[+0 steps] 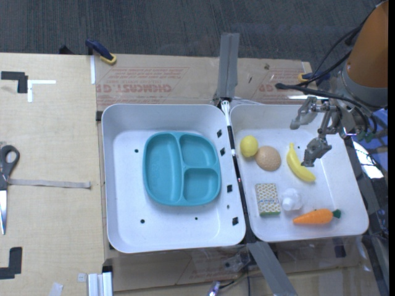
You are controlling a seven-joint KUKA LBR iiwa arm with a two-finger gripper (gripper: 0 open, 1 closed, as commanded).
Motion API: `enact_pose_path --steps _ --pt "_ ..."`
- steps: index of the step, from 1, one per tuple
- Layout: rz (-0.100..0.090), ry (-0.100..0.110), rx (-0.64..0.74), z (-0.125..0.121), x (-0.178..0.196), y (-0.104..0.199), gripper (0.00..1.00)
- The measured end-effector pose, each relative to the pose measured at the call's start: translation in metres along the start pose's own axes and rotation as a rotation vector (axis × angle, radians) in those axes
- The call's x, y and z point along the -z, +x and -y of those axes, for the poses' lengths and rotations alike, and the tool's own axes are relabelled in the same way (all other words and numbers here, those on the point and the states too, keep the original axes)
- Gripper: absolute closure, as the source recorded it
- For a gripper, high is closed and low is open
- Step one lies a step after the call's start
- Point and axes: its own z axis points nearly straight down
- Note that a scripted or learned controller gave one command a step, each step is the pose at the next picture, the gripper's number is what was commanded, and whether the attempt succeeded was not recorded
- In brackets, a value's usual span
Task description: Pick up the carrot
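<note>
carrot (pixel 315 217) lay in right bin (pixel 352 184), near front edge, untouched | gripper (pixel 313 153) over banana (pixel 300 164) — grip state can't tell, nothing seen held | pick not begun — reach, grasp, lift left

This looks like a robotics lab. A wooden bench (pixel 49 227) carries two white bins (pixel 117 227) over taped cardboard (pixel 160 82), with scissors (pixel 6 165) lying about (toy food (pixel 269 158), not groceries).
</note>
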Motion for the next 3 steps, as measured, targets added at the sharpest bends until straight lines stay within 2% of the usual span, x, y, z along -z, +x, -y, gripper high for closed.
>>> enact_pose_path --steps 1,2,3 --pt "-0.001 0.000 -0.279 0.007 -0.047 0.078 0.00" --pt "0.002 0.000 -0.206 0.043 -0.194 0.078 0.00" --pt "0.006 0.001 -0.202 0.043 -0.184 0.076 1.00"
